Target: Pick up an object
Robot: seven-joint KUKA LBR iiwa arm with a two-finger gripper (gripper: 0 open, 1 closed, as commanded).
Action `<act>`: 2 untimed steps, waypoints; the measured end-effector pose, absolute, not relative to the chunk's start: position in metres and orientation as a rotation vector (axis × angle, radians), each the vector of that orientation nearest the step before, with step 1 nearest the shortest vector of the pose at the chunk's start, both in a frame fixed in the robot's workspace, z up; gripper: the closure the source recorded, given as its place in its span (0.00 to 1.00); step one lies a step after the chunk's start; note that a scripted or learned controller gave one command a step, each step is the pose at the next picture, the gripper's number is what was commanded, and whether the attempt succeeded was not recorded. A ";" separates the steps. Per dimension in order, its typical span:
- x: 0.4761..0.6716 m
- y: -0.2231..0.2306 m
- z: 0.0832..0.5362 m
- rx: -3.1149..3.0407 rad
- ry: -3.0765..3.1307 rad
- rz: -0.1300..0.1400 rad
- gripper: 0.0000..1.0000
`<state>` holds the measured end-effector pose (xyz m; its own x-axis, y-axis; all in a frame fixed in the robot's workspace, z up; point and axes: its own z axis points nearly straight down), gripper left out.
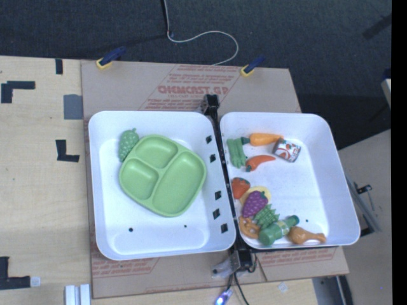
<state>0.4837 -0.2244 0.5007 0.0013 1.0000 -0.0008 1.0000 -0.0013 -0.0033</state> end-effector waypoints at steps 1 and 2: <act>0.484 -0.223 0.471 -2.220 -2.220 0.004 1.00; 0.484 -0.223 0.455 -2.221 -2.222 0.003 1.00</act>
